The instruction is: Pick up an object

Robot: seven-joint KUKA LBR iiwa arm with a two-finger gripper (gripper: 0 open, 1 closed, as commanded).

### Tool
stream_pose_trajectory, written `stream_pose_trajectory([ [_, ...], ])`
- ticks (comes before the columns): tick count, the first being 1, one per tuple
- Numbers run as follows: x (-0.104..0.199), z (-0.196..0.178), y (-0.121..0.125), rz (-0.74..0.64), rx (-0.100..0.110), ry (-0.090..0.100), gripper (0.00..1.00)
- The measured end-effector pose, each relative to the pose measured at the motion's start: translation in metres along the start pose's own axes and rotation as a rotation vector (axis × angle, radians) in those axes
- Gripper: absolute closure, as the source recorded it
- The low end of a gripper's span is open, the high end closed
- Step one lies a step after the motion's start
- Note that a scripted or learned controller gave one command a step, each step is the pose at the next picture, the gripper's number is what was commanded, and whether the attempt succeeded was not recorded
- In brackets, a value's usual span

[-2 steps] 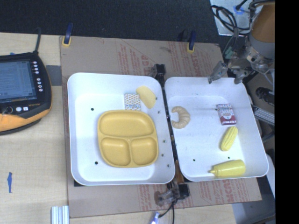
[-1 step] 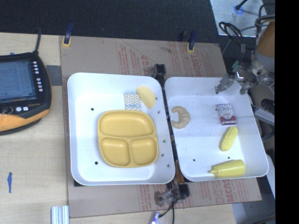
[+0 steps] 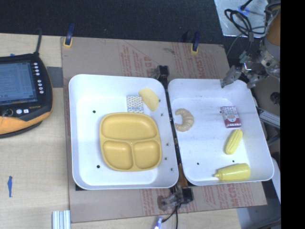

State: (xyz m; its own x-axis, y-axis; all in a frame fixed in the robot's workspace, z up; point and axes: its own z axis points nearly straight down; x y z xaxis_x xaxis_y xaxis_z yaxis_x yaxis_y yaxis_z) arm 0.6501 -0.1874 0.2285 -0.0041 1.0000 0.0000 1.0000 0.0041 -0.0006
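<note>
Camera view looked down on a bench with two white bins side by side on brown cardboard. At far left a tablet [image 3: 20, 92] in an orange-edged case lay on the wood.

Left bin [image 3: 81, 128]: a yellow tray [image 3: 130, 141] with three compartments sat near the middle, its long axis running left to right. Just above it lay a small checkered packet [image 3: 135, 104], and beside that a pale yellow wedge [image 3: 149, 99], tilted, its long axis running from upper left to lower right.

Right bin [image 3: 205, 142]: a croissant [image 3: 184, 119] curled near the left wall, its open side facing left. Farther right a red carton [image 3: 230, 116] lay flat with its long axis nearly up and down the frame. Below it a corn cob [image 3: 233, 141] slanted, upper end to the right. Near the bin's front wall a yellow bottle [image 3: 233, 172] lay on its side, long axis left to right, nozzle pointing left.

Gripper [image 3: 232, 76] hung over the right bin's upper right corner, above the rim, well apart from every object and holding nothing. Whether its fingers were apart or together could not be told from this angle.
</note>
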Motion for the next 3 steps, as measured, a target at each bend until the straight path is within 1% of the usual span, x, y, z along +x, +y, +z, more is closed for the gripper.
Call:
stream_pose_trajectory([
  [1, -0.025, 0.063, 0.001, 0.000, 0.004, -0.001, 0.00],
  [2, -0.025, 0.048, 0.006, 0.000, 0.001, -0.001, 0.00],
  [3, -0.024, 0.065, 0.006, -0.002, 0.004, -0.001, 0.00],
])
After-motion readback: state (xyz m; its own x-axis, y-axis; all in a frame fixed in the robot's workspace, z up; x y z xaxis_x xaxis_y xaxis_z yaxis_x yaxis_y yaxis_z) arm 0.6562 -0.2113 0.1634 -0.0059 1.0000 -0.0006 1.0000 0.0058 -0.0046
